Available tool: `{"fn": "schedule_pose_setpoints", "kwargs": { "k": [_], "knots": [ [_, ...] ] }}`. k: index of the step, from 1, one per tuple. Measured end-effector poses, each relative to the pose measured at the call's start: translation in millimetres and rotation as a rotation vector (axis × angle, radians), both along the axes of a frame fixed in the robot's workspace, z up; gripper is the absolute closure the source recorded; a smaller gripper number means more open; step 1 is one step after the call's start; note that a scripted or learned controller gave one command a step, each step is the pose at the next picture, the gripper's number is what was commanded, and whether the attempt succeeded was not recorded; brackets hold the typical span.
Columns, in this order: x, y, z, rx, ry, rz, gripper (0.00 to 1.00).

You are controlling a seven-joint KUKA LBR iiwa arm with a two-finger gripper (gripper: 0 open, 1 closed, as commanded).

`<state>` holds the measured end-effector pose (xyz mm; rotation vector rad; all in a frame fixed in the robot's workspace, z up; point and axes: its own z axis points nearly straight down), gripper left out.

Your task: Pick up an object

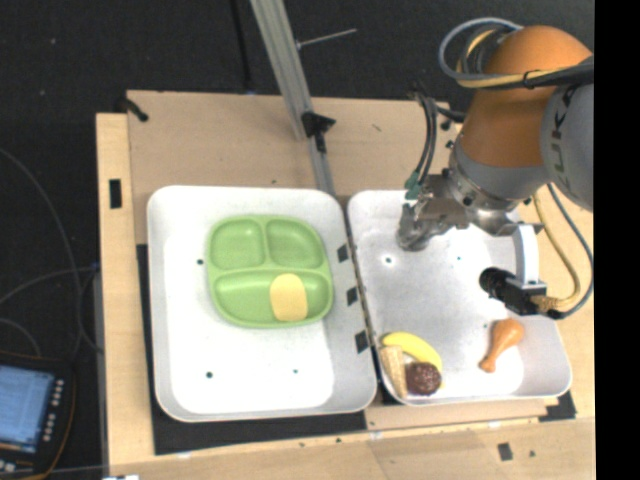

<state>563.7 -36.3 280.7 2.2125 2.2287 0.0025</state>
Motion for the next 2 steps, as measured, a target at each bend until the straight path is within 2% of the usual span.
{"fn": "schedule_pose_setpoints", "kwargs": {
  "k": [1,2],
  "knots": [
    [-7.9,54.6,-13.4,0.001,0.002,0.000,1.00],
    [-9.9,109.0,-10.4,0.001,0.001,0.001,1.00]
  ]
}}
